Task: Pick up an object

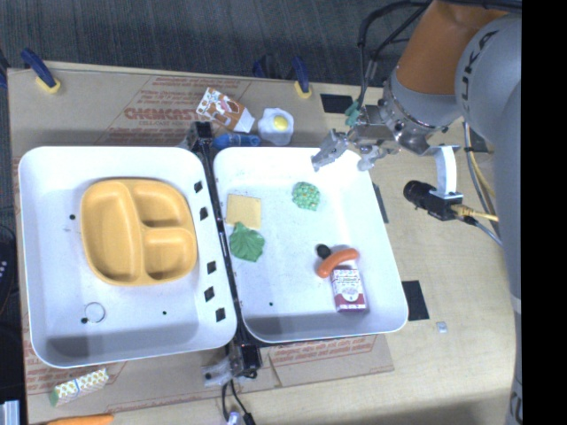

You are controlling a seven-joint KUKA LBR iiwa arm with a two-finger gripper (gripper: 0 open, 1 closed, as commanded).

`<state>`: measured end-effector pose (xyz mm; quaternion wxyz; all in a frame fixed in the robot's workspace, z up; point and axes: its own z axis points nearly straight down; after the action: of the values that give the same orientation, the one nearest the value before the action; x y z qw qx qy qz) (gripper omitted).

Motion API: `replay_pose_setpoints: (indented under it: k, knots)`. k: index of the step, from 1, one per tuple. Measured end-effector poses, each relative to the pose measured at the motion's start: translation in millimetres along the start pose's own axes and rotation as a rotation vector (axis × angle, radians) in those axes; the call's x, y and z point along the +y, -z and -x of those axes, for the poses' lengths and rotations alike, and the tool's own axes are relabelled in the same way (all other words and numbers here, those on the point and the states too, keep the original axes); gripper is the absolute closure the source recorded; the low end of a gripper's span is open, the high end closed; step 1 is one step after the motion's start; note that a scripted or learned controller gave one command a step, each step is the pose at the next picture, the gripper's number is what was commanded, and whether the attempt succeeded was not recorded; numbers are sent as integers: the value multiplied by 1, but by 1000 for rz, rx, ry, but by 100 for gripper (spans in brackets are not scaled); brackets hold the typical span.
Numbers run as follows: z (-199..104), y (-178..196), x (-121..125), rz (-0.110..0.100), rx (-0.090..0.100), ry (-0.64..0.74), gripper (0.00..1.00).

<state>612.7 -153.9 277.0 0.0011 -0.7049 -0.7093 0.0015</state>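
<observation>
Surface (461, 282): tan, with cardboard under two white bins side by side.
Wrapper (80, 385): on the cardboard at the near left corner, outside the bins.
Left bin (44, 237): holds a yellow tray (139, 230) with three compartments, near its middle.
Right bin (381, 264): holds five small things, all lying loose.
Carton (349, 290): red and white, near the right bin's front right, just beside the hot dog.
Hot dog (337, 259): orange, touching or almost touching the carton's far end.
Leaf (247, 243): green, by the right bin's left wall.
Cheese (244, 210): pale yellow square, just beyond the leaf, touching it.
Broccoli (306, 195): green, toward the far right of the bin, apart from the rest.
Pincer (341, 152): above the right bin's far right rim, fingers spread apart, nothing between them; broccoli lies near, in front of it.
Beyond the bins: a printed packet (217, 106), a blue object (235, 139) and a yellow-white item (276, 124) on the cardboard.
</observation>
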Motion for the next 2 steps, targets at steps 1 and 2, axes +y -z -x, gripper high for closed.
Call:
replay_pose_setpoints:
  k: [1,2]
  knots:
    - [38,-78,-81,-2,1,-74,0]
    - [43,-185,-110,0,2,148,0]
